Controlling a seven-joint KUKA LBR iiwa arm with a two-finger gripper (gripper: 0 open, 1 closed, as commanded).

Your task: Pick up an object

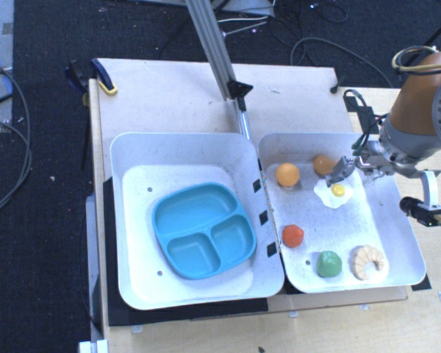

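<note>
Overhead, the bench (169,94) carries two shallow white bins side by side. The left bin (132,160) holds a blue divided tray (203,229) with three compartments, lying a little askew toward the bin's middle.

The right bin (397,248) holds the loose items. An orange ball (287,174) sits near the bin's upper left. A second, darker orange piece (323,165) lies just to its right, partly covered by the gripper. A toy fried egg (334,193), white with a yellow yolk, lies just below that piece. A red-orange tomato-like piece (292,235) sits lower down near the left wall. A green round object (328,264) rests near the front edge, and a pale croissant-shaped pastry (369,262) lies just beside it to the right, the two apart.

The arm enters from the right, orange band above the wrist. The gripper (343,169) is low in the right bin, its tip between the darker orange piece and the fried egg, close to both. Cannot tell how the jaws stand: the tip is small and dark against the items, and no object is visibly clamped.

A slanted metal bar (213,39) crosses from the top toward the gap between the bins.
</note>
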